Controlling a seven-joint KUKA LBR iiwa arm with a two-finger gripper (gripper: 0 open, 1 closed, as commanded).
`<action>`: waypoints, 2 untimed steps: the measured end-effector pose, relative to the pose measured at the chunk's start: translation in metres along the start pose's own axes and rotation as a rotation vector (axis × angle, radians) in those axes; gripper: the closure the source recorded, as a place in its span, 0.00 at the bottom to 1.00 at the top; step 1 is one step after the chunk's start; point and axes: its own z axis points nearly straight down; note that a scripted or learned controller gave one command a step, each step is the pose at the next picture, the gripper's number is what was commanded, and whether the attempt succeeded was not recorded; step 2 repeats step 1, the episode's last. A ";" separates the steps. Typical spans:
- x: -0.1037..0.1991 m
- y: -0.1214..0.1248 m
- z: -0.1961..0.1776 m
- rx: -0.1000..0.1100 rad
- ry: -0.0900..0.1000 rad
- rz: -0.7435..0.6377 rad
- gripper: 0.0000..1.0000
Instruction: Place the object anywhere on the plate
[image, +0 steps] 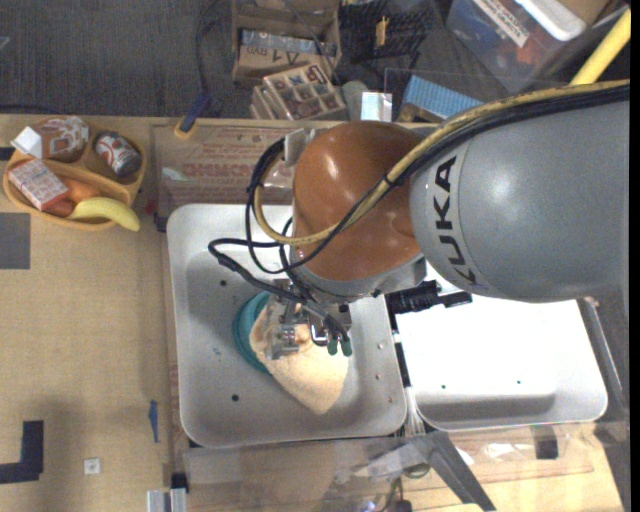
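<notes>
A teal plate (243, 328) lies in the left white bin (200, 300), and most of it is hidden under the arm and a tan object. That tan, wedge-shaped object (312, 378) rests over the plate's right side, with its point toward the bin's front edge. My gripper (298, 332) hangs low, directly over the near end of the tan object and the plate. The orange band and grey wrist (350, 210) cover the view from above. Whether the gripper touches the tan object is hidden.
The right white bin (500, 370) sits beside the left one. A wooden bowl (60, 185) with a banana (108, 211) and toy foods stands at the far left. A cardboard box (215, 165) lies behind the bins. Black cables (235, 258) loop over the left bin.
</notes>
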 end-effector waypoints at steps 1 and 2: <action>0.000 0.000 0.000 0.000 -0.001 0.000 0.00; 0.000 0.000 0.000 0.000 -0.001 0.000 0.00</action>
